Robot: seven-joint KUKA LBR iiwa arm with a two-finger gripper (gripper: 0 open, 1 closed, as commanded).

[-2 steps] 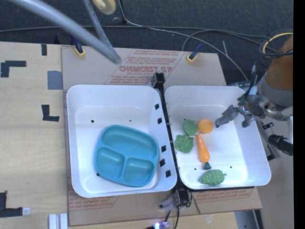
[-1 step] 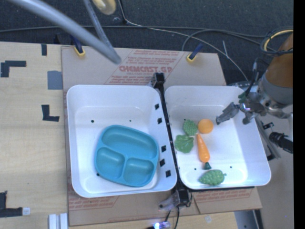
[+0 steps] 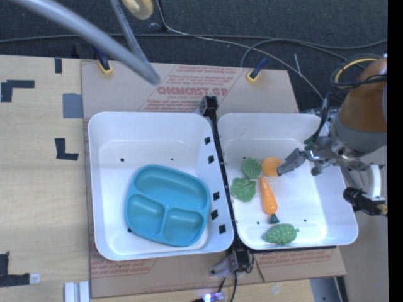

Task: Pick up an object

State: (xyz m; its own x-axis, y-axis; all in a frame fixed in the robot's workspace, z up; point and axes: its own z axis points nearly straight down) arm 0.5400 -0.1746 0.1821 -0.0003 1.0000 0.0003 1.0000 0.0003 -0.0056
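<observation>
Your table [image 3: 38, 187] is pale wood with a cardboard sheet [image 3: 189, 83] under two white bins. Left bin [image 3: 104, 137]: a blue divided tray [image 3: 167, 205], lying flat, near the middle. Right bin [image 3: 327, 225]: an orange carrot [image 3: 269, 197] pointing toward the near wall, a small orange ball [image 3: 271, 166] just above it, two green leafy pieces [image 3: 247, 180] to its left, and a bumpy green piece [image 3: 280, 233] near the front wall. The arm [image 3: 362, 115] enters from the right. Its gripper [image 3: 291, 163] sits low over the right bin, tip just beside the orange ball. You cannot tell how far apart the fingers are, and nothing is seen between them.
</observation>
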